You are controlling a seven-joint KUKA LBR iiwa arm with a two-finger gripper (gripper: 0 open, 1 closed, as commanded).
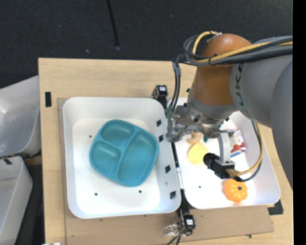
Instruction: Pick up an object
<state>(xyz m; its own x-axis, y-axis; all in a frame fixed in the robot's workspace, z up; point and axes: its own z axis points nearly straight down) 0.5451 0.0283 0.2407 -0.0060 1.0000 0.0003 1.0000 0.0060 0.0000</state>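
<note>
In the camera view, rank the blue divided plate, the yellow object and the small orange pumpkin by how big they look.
1. Blue divided plate, by far the largest.
2. Yellow object and small orange pumpkin: they look about alike, so I won't rank them.

partial letters "UK" on arm (255, 86)

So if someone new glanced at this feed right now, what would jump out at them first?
Probably the blue divided plate, lying alone in the left bin. Next, the arm's orange band, looming over the right bin, with the gripper low near that bin's left wall. Beside it lie a pale yellow piece and, nearer the front, a small orange pumpkin-like toy.
</note>
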